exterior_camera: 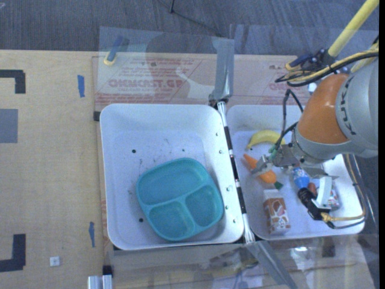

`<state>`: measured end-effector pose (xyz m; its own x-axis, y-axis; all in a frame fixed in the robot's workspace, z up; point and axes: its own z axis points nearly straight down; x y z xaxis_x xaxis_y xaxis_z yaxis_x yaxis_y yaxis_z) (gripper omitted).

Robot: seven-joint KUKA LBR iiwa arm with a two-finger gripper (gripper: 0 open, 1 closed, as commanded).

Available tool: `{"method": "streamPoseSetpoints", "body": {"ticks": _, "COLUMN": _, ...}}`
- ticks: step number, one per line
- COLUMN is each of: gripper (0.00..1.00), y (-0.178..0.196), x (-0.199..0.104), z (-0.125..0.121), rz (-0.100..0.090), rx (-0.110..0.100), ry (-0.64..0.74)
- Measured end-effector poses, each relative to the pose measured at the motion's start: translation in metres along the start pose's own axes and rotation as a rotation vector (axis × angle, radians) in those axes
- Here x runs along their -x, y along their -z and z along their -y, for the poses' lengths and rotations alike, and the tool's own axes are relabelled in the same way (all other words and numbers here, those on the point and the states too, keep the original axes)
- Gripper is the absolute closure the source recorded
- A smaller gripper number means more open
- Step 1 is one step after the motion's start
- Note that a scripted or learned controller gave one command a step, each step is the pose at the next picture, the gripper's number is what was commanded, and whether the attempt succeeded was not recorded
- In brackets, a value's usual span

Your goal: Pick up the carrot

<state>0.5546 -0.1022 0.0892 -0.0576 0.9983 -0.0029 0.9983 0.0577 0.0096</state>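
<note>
Grey and orange-banded, the arm point(337, 113) reaches in from the right over the right bin point(355, 218), while the left bin point(120, 125) holds a teal divided plate point(179, 198). In the right bin a yellow banana point(263, 138) lies at the far side and a small carton point(276, 214) at the near side; the gripper point(269, 163) hangs between them, whether spread or closed cannot be told, with the carrot point(249, 161) just left of it and an orange piece point(268, 177) just beneath

One camera is fixed high above the bench point(48, 161) and looks down at a slant. It is far enough to take in both bins: the left bin point(120, 125) near the centre, the right bin point(355, 212) toward 3 o'clock, the floor point(60, 5) at 12.
</note>
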Motion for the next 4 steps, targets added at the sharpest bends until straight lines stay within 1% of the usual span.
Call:
{"method": "streamPoseSetpoints", "body": {"ticks": 1, "gripper": 0.0, "y": 0.0, "x": 0.042, "z": 0.022, "rz": -0.002, "rx": -0.001, "ry": -0.018}}
{"method": "streamPoseSetpoints", "body": {"ticks": 2, "gripper": 0.0, "y": -0.001, "x": 0.007, "z": -0.026, "rz": 0.001, "rx": -0.001, "ry": -0.152}}
{"method": "streamPoseSetpoints", "body": {"ticks": 3, "gripper": 1.0, "y": 0.011, "x": 0.007, "z": -0.028, "rz": 0.002, "rx": 0.004, "ry": -0.149}}
{"method": "streamPoseSetpoints", "body": {"ticks": 4, "gripper": 0.0, "y": 0.011, "x": 0.006, "z": -0.028, "rz": 0.002, "rx": 0.003, "ry": -0.149}}
